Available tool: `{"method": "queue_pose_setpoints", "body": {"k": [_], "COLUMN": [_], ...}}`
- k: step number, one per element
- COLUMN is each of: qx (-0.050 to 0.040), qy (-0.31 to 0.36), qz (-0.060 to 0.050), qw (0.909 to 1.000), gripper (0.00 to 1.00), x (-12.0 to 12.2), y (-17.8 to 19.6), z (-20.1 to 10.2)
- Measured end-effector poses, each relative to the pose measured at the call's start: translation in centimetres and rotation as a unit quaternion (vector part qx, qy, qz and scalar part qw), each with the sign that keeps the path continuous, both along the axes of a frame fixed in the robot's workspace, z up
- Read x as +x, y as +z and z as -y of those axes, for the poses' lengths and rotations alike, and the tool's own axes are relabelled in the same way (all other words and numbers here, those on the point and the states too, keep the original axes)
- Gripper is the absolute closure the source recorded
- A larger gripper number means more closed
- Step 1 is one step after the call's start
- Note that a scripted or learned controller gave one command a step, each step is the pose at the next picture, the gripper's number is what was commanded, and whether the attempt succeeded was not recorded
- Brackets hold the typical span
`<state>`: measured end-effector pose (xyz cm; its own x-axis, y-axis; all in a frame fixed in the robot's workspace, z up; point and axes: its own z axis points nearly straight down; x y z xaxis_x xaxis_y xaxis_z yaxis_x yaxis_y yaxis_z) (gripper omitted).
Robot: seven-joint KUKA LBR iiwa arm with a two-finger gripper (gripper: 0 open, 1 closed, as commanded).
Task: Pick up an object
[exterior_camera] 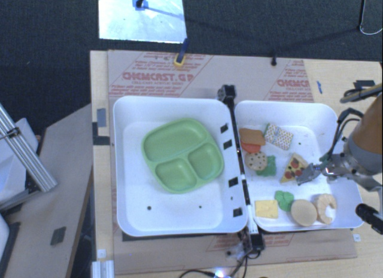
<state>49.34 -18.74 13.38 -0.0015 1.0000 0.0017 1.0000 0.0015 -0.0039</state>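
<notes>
The right white bin [320,115] holds several toy foods. An orange and red slice [252,138], a patterned cracker [279,136], a cookie [257,161] and a green leafy piece [270,166] lie on its far left side. A pizza slice [292,168] lies in the middle. Along the near wall sit a green lump [285,199], a yellow square [267,209], a tan disc [304,212] and a pale curled piece [327,207]. My gripper [309,175] hangs low, just right of the pizza slice and close to touching it. Nothing is visibly held.
The left white bin [134,211] carries a green divided plate [182,155]. A black clipped divider [235,151] separates the bins. The arm [366,145] comes in over the right bin's right wall. A metal frame [24,151] stands at the far left.
</notes>
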Motion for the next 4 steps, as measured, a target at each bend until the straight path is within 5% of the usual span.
{"method": "queue_pose_setpoints", "body": {"k": [1, 2, 4], "qx": [-0.0008, -0.0019, -0.002], "qy": [0.0, -0.001, 0.001], "qz": [0.002, 0.005, 0.005], "qw": [1.0, 1.0, 1.0], "gripper": [0.0, 1.0, 1.0], "x": [0.0, 0.2, -0.2], "y": [-5.1, -3.9, 5.3], "z": [0.0, 0.0, 0.1]}}
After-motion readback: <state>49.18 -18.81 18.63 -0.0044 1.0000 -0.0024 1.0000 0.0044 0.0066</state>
